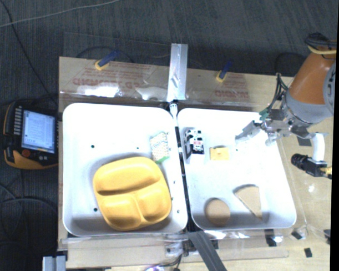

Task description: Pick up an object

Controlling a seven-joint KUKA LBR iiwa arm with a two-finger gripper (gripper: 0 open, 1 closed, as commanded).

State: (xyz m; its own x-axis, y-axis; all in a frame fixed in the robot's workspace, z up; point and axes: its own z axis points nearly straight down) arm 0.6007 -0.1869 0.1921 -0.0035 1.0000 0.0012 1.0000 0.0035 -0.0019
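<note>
My gripper (258, 134) hangs over the far right corner of the right bin (284, 186), its two grey fingers spread open with nothing between them. A small yellow square (219, 154) lies just left of it on the bin floor. Further left, by the divider, sits a small black, white and red object (195, 142). Near the front wall rest a brown round object (216, 211) and a tan wedge (249, 198). In the left bin (74, 156) lie a yellow divided tray (132, 191) and a small green-white packet (159, 146).
The arm's orange band (311, 81) and grey wrist come in from the upper right. A handheld screen unit (31, 134) lies left of the bench. A metal strip (178, 71) stands behind the divider between the bins.
</note>
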